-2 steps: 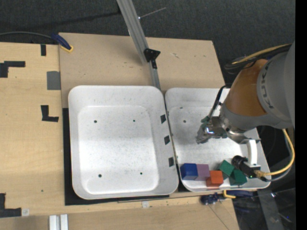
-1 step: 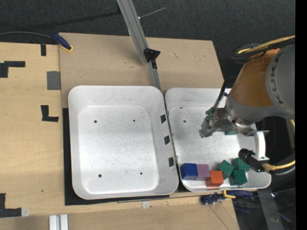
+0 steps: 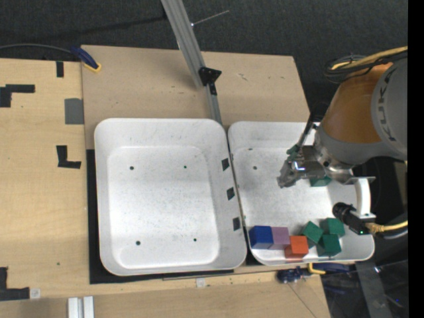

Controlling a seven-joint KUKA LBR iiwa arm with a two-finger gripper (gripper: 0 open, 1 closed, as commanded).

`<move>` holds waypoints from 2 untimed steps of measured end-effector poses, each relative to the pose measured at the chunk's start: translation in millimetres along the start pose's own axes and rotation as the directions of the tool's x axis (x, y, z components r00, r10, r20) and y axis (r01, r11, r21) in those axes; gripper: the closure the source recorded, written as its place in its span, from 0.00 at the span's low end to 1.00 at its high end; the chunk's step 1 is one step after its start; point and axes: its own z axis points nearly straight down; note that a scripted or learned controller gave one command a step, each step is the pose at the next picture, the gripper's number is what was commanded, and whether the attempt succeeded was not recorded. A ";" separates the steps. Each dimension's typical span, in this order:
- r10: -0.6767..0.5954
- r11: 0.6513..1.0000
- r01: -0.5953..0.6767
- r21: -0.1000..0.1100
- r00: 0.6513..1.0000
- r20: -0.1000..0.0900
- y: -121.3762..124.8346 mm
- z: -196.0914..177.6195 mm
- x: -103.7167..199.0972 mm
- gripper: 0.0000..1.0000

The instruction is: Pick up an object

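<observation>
Speckled white plastic bins [image 3: 162,128], matt wooden bench [image 3: 40,177] (scuffed), glossy orange arm band [image 3: 354,114]

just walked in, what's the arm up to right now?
The arm reaches in over the right bin, with its tool hanging above the bin's middle. The blocks sit bunched at the bin's near edge: a blue block, a purple block, an orange block and green blocks. Nothing is visibly held. The left bin sits alongside.

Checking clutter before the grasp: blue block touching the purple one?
Touching. Camera view shows the blue block and purple block side by side, no gap between.
</observation>
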 end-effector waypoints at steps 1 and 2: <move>-0.006 1.000 0.006 0.001 1.000 -0.002 13.3 -9.5 53.0 1.00; -0.005 1.000 0.005 0.004 1.000 -0.002 12.3 -3.4 112.1 1.00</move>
